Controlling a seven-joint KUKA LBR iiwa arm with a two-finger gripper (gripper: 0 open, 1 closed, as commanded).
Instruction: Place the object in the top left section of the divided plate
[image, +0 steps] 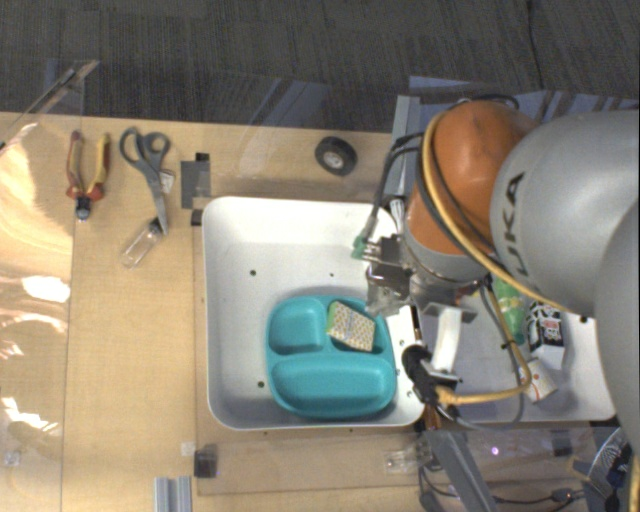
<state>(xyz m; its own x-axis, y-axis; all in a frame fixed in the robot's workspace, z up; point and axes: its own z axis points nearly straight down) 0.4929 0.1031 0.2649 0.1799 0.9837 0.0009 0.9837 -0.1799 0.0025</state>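
**Object lies in the wrong plate section; tool state not readable**

Presently the object (352, 326), a small flat patterned square, lies tilted in the upper right section of the teal divided plate (330, 385), one edge resting on the plate's rim. The upper left section beside it holds nothing, and the long lower section likewise. The plate sits in the lower right part of the left white bin (240, 300).

The tool (385, 285) hangs just beside the object's right edge, under the arm's (560, 220) grey body and orange band. Whether it is wide, narrow or gripping anything cannot be told from this angle.

Judgement: the placing step is not finished. To do it well, the object should be taken squarely, lifted clear of the dividing ridge, carried left across it and set flat within the upper left section.

Obstructions: the ridge between sections and the nearby bin wall on the right limit the approach. On the surface (110, 350) outside, scissors (150, 170), pliers (85, 172) and a tape roll (336, 155) lie well apart from the work.
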